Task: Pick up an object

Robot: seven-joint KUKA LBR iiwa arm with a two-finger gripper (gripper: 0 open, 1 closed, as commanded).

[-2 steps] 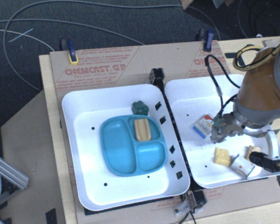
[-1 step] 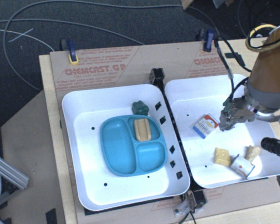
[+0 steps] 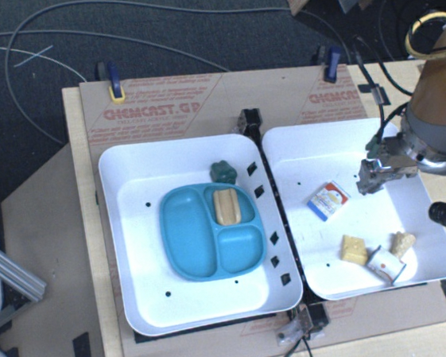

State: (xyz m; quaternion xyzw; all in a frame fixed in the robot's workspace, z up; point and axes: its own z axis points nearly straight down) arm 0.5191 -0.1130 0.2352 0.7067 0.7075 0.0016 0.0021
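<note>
Hand (image 3: 372,174) hovers above right bin (image 3: 419,215), near small carton (image 3: 326,200).

The arm (image 3: 439,109) is a bulky rounded body, orange-brown above and grey at the wrist. A small dark metal claw (image 3: 369,175) ends it. Black cables loop beside the wrist.

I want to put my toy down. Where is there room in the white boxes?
Left bin: bare strips around the blue divided plate. Right bin: bare floor left of the small carton. Crowded near the yellow chunks and under the end effector.
</note>
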